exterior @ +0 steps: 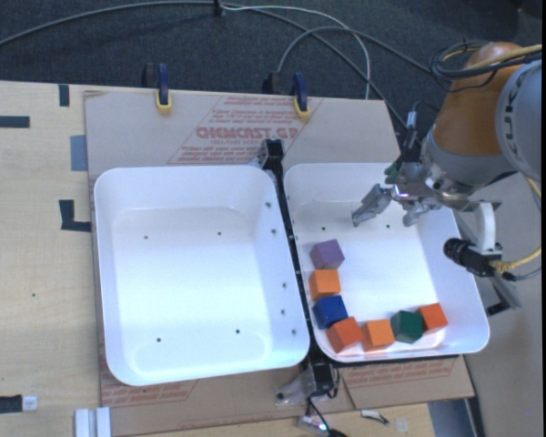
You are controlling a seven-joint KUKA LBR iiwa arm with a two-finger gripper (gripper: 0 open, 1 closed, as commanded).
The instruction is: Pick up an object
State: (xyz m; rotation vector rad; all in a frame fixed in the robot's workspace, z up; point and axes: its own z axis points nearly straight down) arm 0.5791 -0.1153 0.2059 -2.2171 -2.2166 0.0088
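**Over the right bin, fingers spread, nothing held**

I reach in from the right, my grey arm [519,126] with its orange band [469,98] bent over the far right corner of the right bin [455,340]. My gripper [389,209] hangs above the bin's upper half, over bare white floor. My fingers [369,206] stand apart, one pointing out to the left and the other further right, and there is nothing between them.

The blocks lie well apart from me, toward the near end of the same bin. A purple block [327,253] sits nearest to my gripper, close to the divider between the two bins. Just below it is an orange block [325,283], then a blue block [328,310], the three making a short column along the bin's left wall. At the near left corner a red-orange block [345,333] touches the blue one. From there a row runs along the near wall: another orange block [379,334], a dark green block [407,325], and a last orange-red block [433,316] at the right end.

The left bin [105,244] sits beside mine, sharing the black divider [287,235]. Both bins rest on a cardboard sheet [237,121] clamped at the far edge by two blue and yellow clamps [162,87]. Cables [337,39] loop over the dark floor beyond the bench.
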